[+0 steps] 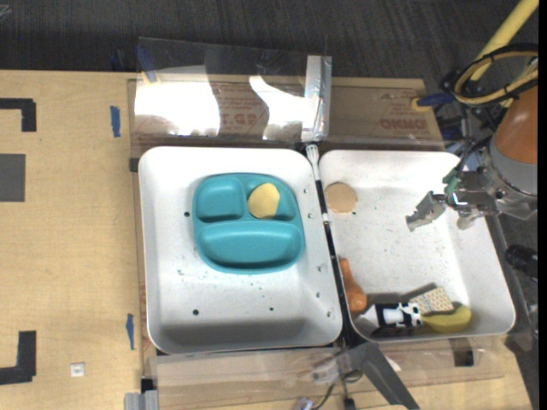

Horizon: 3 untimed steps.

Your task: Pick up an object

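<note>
My gripper hangs over the upper right part of the right bin, open, with nothing between its fingers. A round tan disc lies at that bin's upper left, well to the left of the gripper. Along the bin's front lie an orange carrot, a black-and-white toy, a tan waffle-patterned piece and a yellow banana, all below the gripper. In the left bin a teal divided plate holds a yellow round object in its upper right compartment.
The bins' shared wall runs between them. A clear plastic panel stands behind the left bin. Yellow and black cables hang at the upper right by the arm. Wooden bench surface stretches to the left.
</note>
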Each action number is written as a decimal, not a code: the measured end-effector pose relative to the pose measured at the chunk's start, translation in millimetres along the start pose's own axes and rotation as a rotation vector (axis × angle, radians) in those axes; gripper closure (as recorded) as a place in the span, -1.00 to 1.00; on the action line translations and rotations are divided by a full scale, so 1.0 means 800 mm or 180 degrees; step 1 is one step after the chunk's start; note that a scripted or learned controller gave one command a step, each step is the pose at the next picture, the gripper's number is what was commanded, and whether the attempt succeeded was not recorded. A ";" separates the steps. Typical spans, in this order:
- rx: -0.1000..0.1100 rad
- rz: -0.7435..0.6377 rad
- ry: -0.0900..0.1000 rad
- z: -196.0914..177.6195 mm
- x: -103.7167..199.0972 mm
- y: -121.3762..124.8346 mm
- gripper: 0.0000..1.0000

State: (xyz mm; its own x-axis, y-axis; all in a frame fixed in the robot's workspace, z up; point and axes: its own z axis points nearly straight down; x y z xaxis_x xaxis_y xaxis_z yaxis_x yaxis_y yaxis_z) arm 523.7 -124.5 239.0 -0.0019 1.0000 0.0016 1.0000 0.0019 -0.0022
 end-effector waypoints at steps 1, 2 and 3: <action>0.0011 -0.0794 0.0000 0.084 -0.066 -0.004 -1.00; -0.0003 -0.0803 -0.0002 0.081 -0.065 -0.003 -1.00; -0.0029 -0.1330 -0.0017 0.188 0.000 0.033 -1.00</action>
State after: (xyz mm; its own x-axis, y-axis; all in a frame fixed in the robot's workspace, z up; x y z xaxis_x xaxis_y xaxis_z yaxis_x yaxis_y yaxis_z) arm 549.5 -124.5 88.3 -0.4076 0.9131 -0.0046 0.9131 0.4076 0.0065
